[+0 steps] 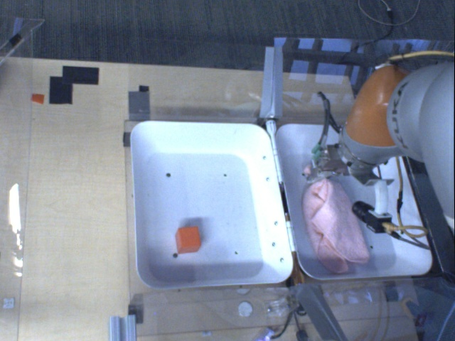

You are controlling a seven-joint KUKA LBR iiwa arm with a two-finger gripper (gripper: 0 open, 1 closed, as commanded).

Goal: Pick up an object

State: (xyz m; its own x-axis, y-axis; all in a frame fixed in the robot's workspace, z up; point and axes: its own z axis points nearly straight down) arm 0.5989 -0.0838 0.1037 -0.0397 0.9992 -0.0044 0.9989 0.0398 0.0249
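We record the gripper (328, 163) low in the right bin (412, 261), at the upper end of a pink cloth (334, 226). The cloth's long axis runs down-frame from it. Finger state: we cannot tell.

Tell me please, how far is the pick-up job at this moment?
Done: the arm has reached into the right bin. In hand: the gripper sits at the top edge of the pink cloth, which lies flat. Left: grasping and lifting. The orange block lies untouched in the left bin.
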